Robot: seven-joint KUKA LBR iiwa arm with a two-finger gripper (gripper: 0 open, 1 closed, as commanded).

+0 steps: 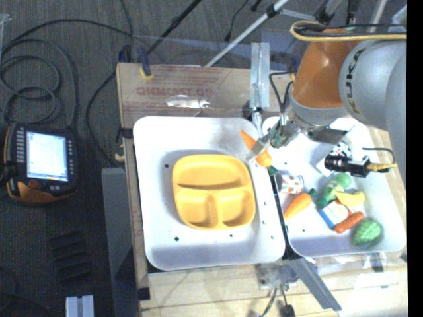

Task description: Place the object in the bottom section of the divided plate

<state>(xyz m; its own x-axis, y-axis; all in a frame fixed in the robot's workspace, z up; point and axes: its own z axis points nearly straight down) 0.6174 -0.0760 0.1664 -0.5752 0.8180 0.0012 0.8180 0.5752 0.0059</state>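
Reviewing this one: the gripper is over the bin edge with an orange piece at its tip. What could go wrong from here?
1. The orange piece sits at the very tip of the gripper, near the wall between the bins; it could slip before reaching the yellow plate.
2. The plate's bottom sections are small and split by a ridge, so the piece might land in the wide top section or on the white bin.
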